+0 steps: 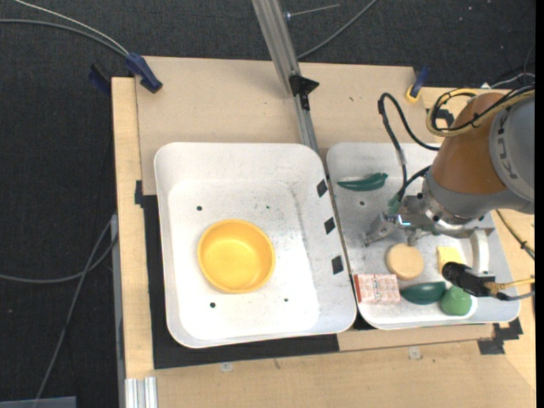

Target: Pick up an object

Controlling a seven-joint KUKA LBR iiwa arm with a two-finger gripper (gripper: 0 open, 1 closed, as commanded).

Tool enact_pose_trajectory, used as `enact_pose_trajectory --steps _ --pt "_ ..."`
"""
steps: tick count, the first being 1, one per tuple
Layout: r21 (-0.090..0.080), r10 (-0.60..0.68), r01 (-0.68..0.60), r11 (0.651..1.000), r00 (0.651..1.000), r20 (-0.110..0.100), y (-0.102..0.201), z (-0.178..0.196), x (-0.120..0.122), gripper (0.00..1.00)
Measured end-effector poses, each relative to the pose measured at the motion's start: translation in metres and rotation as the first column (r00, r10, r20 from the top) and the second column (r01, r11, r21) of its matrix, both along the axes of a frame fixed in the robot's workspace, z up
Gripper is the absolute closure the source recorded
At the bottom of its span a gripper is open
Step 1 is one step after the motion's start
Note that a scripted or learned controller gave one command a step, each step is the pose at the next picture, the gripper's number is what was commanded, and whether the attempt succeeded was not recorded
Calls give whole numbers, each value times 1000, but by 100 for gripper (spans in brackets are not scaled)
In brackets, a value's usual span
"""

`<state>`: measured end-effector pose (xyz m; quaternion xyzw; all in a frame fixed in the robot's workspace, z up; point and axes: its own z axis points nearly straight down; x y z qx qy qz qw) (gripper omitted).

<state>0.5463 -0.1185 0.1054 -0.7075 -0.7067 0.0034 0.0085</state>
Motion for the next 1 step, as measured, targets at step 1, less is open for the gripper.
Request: enact_pose_trajectory --steps 1 --pt "1 -1 1 1000 1000 2 1 -10 -1 0"
